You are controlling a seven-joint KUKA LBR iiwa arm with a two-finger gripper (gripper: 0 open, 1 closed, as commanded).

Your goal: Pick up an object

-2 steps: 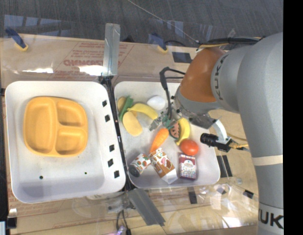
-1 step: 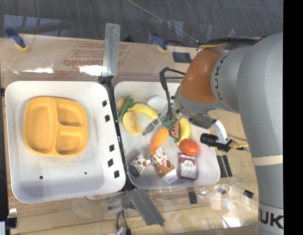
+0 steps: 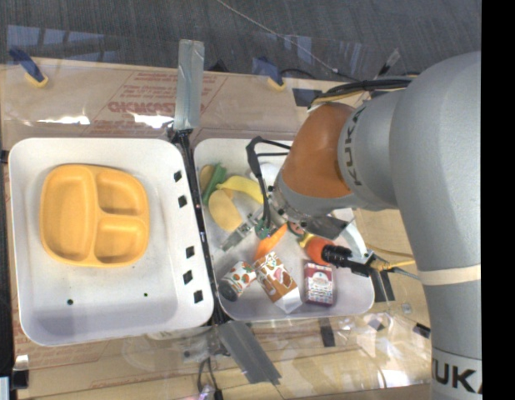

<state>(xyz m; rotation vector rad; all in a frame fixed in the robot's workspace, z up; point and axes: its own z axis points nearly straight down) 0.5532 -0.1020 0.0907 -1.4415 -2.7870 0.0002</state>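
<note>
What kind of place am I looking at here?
Most likely a robotics lab test bench. A grey and orange arm reaches over two white bins taped onto cardboard: one holds a yellow divided plate, the other toy food and small cartons. Cables trail around.

Left bin (image 3: 24,307): yellow divided tray (image 3: 94,215), lying flat. Right bin (image 3: 357,305): my arm (image 3: 391,140) reaches down over it, orange band (image 3: 317,152) above the clutter. Below my wrist: orange carrot (image 3: 271,238), yellow banana (image 3: 241,190), brown carton (image 3: 276,277), red packet (image 3: 319,283), small can (image 3: 238,278) by the near wall.
</note>
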